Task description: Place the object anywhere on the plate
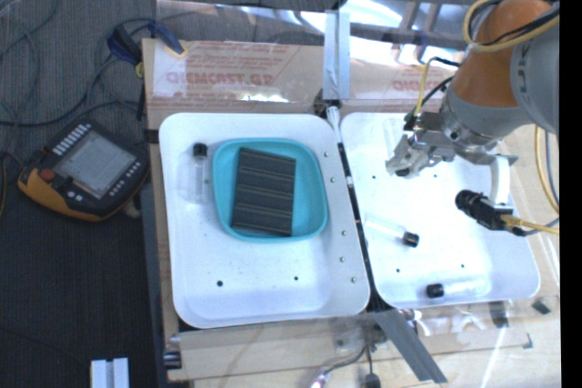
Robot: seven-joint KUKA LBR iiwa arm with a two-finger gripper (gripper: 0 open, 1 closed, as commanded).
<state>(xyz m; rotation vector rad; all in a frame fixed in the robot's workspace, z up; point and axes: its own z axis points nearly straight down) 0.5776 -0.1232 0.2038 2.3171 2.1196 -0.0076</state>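
Clear vials lie in the right bin (509, 273), one (393, 232) mid-bin, another (455, 289) by the near rim; they could roll or slip from a pinch before reaching the teal plate (314, 195), which a dark ridged block (264, 191) mostly covers. Gripper (403, 161) hovers over the right bin holding nothing visible; finger spread — cannot tell.

Bright even light, glare on clear panel (273, 18), slightly soft focus
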